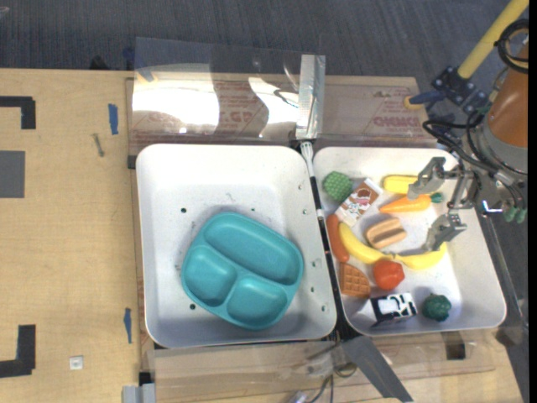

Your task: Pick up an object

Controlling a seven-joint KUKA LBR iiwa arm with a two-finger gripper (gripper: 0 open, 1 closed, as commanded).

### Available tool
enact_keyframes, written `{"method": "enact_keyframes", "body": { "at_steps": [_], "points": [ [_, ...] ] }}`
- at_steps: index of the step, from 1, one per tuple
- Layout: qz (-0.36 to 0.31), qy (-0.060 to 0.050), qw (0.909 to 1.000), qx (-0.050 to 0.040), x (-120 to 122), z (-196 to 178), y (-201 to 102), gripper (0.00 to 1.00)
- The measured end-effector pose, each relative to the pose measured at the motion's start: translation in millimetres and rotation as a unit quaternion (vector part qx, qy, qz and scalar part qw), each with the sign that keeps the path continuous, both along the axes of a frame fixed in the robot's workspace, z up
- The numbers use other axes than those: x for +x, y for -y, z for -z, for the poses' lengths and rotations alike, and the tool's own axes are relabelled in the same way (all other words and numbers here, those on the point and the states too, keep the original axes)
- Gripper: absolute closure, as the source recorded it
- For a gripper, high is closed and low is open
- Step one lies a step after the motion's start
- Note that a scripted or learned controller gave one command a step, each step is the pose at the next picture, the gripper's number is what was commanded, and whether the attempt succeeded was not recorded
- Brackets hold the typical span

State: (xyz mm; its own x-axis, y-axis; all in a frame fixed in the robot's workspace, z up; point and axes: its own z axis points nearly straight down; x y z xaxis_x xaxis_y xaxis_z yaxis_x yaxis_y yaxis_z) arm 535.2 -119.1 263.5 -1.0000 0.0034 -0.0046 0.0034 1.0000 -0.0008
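Basically nothing picked yet: gripper (439, 200) hangs fingers spread, gripping nothing, over right bin (491, 296), just above banana (369, 248) and hot dog (385, 231). Descent, grasp, lift all remain.

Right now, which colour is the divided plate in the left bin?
Teal, a blue-green; the divided plate shows clearly in the camera view.

The robot arm (512, 116) is cut off by the right edge. The gripper (443, 200) covers part of a banana (377, 250). A small black and white packet (393, 306) carries print too small to read.
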Motion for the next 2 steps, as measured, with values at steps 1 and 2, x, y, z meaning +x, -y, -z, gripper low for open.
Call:
{"method": "enact_keyframes", "body": {
  "at_steps": [1,2],
  "points": [
    [0.005,-0.002,1.0,0.0008,87,74,4,0.0],
    [0.043,0.004,0.9991,-0.0001,94,162,10,0.0]
  ]
}}
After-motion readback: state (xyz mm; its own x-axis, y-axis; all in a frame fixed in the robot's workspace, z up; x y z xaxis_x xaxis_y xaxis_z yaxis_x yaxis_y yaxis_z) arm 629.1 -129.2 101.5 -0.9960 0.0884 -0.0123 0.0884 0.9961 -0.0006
